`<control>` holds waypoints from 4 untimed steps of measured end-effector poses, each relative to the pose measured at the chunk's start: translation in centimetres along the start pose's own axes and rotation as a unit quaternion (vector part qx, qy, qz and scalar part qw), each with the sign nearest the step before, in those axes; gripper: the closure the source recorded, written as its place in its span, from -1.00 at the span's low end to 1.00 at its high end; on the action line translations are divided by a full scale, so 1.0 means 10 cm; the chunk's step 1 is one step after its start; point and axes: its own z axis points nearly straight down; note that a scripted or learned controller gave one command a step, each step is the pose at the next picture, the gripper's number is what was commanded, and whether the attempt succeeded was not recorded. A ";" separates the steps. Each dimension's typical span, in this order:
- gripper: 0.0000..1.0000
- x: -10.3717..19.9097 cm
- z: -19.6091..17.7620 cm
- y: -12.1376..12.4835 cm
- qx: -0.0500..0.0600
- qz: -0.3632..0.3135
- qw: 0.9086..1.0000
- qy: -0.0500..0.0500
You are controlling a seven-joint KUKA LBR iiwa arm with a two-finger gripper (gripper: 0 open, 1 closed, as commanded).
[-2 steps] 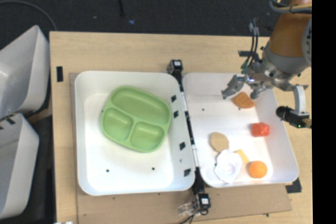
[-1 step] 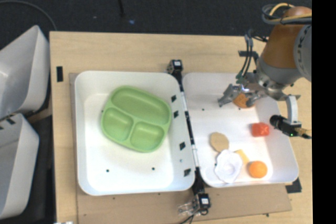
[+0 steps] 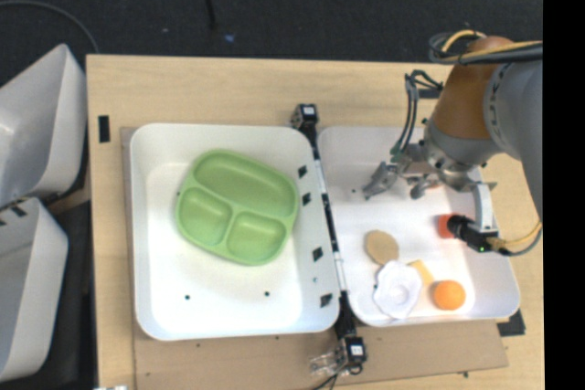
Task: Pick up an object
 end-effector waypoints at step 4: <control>1.00 -0.08 -0.82 -0.09 -0.004 0.004 1.000 0.000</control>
